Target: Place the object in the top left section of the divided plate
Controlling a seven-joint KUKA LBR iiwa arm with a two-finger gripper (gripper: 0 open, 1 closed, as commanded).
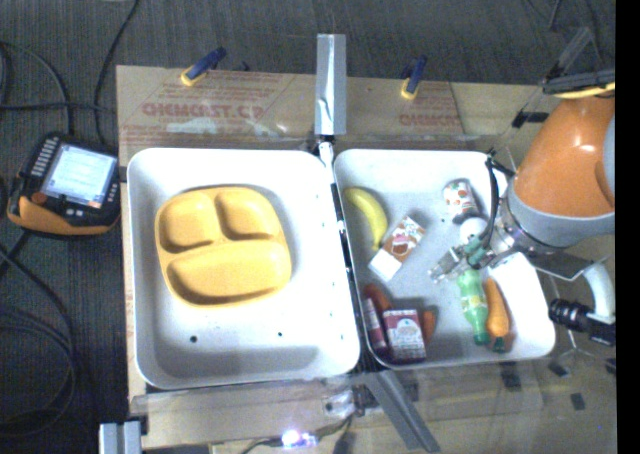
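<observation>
The gripper (462, 260), whose grip state cannot be told, hangs over the right bin's (420, 164) right edge above a green bottle (472, 297), with the yellow plate (225, 244) in the left bin (145, 342).

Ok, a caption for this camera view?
Gripper over the right bin's green bottle; yellow divided plate waits in the left bin.

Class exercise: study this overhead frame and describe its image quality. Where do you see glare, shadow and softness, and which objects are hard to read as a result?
Camera view: soft overall; labels on the small cartons are unreadable. The white bins look bright, almost washed out near the rims. The yellow divided plate shows gentle shadow in its sections. The hand is blurred and small, fingers indistinct. The floor is dark and grainy.
</observation>
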